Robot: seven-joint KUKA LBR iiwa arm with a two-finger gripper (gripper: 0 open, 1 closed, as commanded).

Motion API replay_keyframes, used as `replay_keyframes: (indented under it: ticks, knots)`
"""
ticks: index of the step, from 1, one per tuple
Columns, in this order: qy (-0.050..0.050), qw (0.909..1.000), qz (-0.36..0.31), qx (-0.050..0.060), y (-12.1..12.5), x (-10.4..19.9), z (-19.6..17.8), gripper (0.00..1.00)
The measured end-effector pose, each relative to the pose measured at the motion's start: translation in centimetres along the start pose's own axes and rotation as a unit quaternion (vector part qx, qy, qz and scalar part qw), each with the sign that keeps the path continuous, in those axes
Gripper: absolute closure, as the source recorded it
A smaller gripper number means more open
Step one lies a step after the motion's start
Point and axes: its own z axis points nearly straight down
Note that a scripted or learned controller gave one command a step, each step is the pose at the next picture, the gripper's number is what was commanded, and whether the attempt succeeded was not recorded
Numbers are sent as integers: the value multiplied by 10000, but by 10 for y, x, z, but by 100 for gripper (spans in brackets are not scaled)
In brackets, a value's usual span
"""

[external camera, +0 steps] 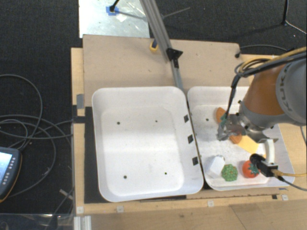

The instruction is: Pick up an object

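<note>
A wooden bench (124,66) carries two shallow white bins side by side, seen from above at a slant. The left bin (144,143) lies well to the left of the gripper, its floor marked by four small dark dots. The right bin (204,107) sits directly beneath the gripper. The grey arm (288,87) with its orange band (261,97) reaches in from the right and bends down over this bin.

The gripper (224,133) hangs low over the middle of the right bin; its fingertips are lost against the dark wrist hardware, and whether they are parted or closed, or have anything between them, cannot be told from this angle.

A slanted grey pole (158,25) runs from the top of the frame down toward the gap between the bins, up and to the left of the gripper.

Just beside the gripper on its lower right lies a yellow wedge (249,144), with an orange piece (236,139) touching the wedge's near end. Another orange object (220,114) sits just above and left of the gripper, partly hidden by it. Nearer the camera, below the gripper, three items line the bin's front edge: a white block (215,164), a green knobbly object (229,172) to its right, and a red tomato-like object (249,169) farther right.
</note>
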Motion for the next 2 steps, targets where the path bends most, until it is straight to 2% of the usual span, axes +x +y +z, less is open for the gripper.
replay_keyframes:
  ticks: [1,2]
  knots:
    - [-7,10000,-6,-15,2,-8,-47,100]
    - [-5,10000,-19,-9,4,-9,-74,100]
